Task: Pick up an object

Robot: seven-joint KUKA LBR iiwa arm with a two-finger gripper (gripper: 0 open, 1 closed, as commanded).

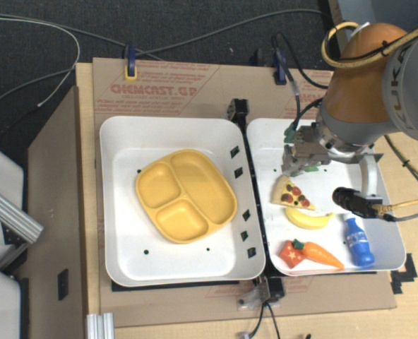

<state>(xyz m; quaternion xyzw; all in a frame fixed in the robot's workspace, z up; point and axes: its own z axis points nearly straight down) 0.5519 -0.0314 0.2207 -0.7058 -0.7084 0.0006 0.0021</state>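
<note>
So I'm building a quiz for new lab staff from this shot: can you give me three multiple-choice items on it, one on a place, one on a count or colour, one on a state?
1. Where does the yellow divided plate lie?
A. in the left bin
B. in the right bin
C. on the cardboard outside the bins

2. What colour is the small bottle in the right bin?
A. green
B. blue
C. white

3. How does the claw stand to the pizza slice?
A. it carries the slice high over the left bin
B. it presses the slice against the banana
C. it is just above the slice in the picture, with nothing seen held

Answers: 1 A, the plate sits in the middle of the left bin. 2 B, the bottle beside the carrot is blue. 3 C, the slice lies on the bin floor next to the banana.
</note>
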